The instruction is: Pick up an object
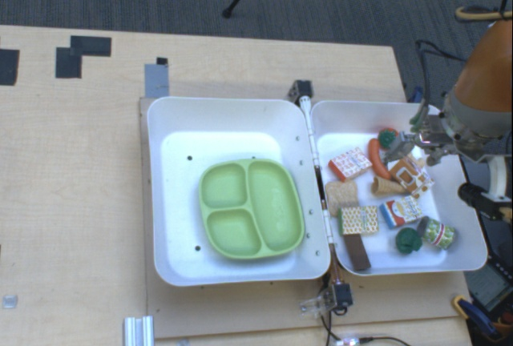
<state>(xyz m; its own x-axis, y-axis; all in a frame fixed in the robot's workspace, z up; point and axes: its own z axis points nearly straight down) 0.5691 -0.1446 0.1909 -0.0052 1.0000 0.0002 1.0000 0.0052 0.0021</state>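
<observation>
Camera view puts the pincer (418,142) over the far right part of your right white plastic bin (473,256), just above the brown-and-white toy block (406,175), which lies beside the orange sausage-shaped toy (377,157); whether it is clenched or released you cannot tell. The small red-and-white printed box (349,164) carries print (too small to read). Toys crowd this bin; the left white bin (160,200) holds a pale green three-part plastic tray (251,208) with open rim around it on the wooden surface (72,200).
</observation>
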